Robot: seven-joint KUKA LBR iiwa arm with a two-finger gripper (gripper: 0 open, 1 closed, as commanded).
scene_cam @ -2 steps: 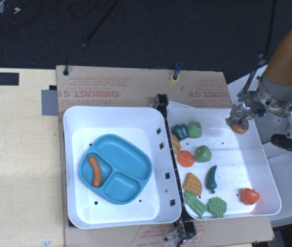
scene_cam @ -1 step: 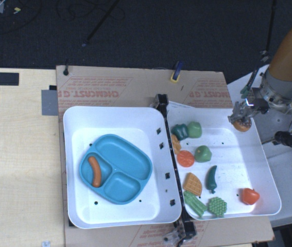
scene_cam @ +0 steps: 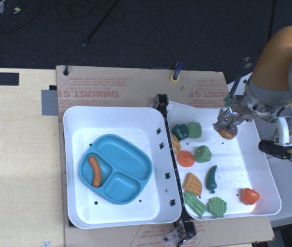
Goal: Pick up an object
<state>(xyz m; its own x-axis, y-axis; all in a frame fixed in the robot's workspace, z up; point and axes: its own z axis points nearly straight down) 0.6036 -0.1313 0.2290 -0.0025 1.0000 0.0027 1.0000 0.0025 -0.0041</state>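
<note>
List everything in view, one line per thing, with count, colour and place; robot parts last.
Bins: 2, white, side by side on the bench; left bin, right bin.
Divided plate: 1, blue, in the left bin.
Sausage: 1, orange-brown, in the plate's left compartment.
Tomato: 1, red, right bin near the divider.
Green pepper: 1, beside the tomato.
Dark green item and lighter green item: 1 each, top left of the right bin.
Chilli: 1, dark green, right bin centre.
Waffle: 1, orange, left of the chilli.
Green toys: 2, front edge.
Red item: 1, right bin's front right.
Brown round item: 1, at the gripper's tip.
Gripper: 1, grey, over the right bin's back.
Arm: 1, orange band.
</note>
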